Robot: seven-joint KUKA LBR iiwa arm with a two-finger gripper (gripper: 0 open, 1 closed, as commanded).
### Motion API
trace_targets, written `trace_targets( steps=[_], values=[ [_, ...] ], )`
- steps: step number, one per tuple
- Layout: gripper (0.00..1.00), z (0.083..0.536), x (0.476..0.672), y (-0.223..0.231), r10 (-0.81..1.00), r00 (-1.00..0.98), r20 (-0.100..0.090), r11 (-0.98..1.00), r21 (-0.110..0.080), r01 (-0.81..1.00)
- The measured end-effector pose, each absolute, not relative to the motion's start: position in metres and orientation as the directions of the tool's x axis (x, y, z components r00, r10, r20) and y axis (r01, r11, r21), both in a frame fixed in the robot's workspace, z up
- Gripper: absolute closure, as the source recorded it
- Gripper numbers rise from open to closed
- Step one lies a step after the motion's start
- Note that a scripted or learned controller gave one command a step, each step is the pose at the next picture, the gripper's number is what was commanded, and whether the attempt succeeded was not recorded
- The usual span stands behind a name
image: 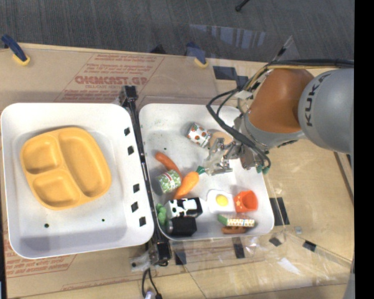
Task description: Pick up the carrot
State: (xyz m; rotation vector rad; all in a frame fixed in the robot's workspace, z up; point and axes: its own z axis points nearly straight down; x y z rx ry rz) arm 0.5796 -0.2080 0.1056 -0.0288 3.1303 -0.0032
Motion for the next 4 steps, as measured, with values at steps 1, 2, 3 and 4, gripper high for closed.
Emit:
trace_targets(
  steps=[1, 2, 3, 4],
  values=[
    [0.00, 0.105, 0.579, -0.208, -0.019, -1.000, -0.010, 1.000, -0.002, -0.019],
    [0.00, 0.094, 0.619, -0.212, 0.135, -0.991, 0.009, 0.991, -0.003, 0.135],
    [0.00, 0.092, 0.567, -0.105, 0.092, -0.996, -0.001, 0.996, 0.004, 0.092],
    [0.00, 0.109, 0.502, -0.106, 0.371, -0.925, -0.081, 0.928, 0.013, 0.372]
  ],
)
